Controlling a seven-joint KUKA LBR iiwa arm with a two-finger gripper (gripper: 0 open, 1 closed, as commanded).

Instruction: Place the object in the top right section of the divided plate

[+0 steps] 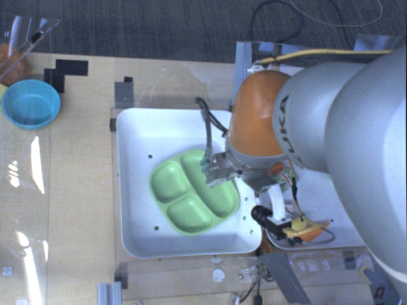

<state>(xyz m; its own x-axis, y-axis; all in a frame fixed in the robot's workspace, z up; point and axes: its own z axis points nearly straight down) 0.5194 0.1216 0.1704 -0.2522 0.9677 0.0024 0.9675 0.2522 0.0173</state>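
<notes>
We see the green divided plate [191,196] lying in the left white bin [137,189], toward that bin's right wall. The end effector [219,173] hangs over the plate's right-hand compartment, at its upper edge. We cannot make out any object in it. A blue bowl [30,103] sits near the surface's far left edge.

one green divided plate [191,192], one blue bowl [30,103], two white bins [130,170].
</notes>
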